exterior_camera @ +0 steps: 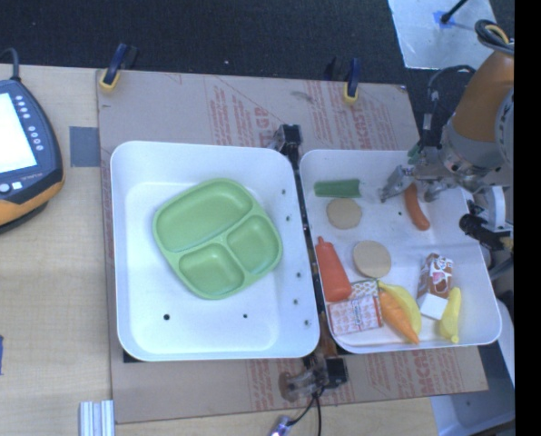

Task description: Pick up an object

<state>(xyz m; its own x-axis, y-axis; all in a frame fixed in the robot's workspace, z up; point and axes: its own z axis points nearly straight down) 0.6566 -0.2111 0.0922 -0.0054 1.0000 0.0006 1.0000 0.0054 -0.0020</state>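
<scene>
Camera view: grey metal gripper (416, 182) at three o'clock, low in the right white plastic bin (488, 334). Fingers spread wide, over the small orange-red toy sausage (418, 211), gripping nothing.

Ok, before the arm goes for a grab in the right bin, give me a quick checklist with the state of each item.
1. Gripper over the right bin: ok.
2. Target near it: hot dog lies just below the gripper: ok.
3. Hot dog free of neighbours: apart from the green block and the tan disc: ok.
4. Something already held: cannot tell.
5. Front corner crowded, banana against the carrot side: not ok for a clean pick there.
</scene>
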